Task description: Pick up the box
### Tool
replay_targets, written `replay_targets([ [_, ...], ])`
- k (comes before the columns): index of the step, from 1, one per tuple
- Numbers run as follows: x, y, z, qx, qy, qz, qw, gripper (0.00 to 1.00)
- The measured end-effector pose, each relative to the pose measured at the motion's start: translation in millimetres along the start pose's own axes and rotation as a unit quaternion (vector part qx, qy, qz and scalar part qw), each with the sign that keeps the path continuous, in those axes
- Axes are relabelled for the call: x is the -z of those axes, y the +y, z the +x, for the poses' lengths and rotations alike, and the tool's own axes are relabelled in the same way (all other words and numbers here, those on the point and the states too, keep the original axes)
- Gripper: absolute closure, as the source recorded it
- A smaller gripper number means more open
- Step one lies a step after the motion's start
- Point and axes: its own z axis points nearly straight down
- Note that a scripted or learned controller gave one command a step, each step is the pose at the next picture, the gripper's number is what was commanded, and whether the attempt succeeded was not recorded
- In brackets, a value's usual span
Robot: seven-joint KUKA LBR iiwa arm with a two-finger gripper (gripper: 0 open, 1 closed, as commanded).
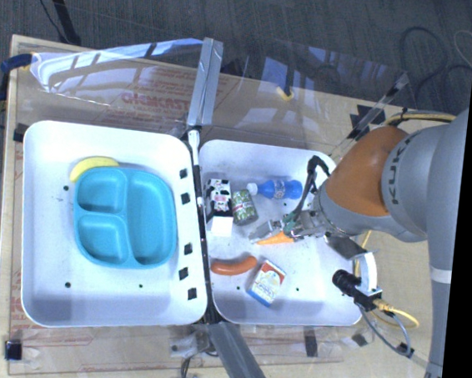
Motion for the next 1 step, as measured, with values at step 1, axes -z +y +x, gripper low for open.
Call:
replay_targets([
  [1, -10.8, 42.6, -9.7, -0.095, 0.006, 0.01, 0.9954, 0.0],
])
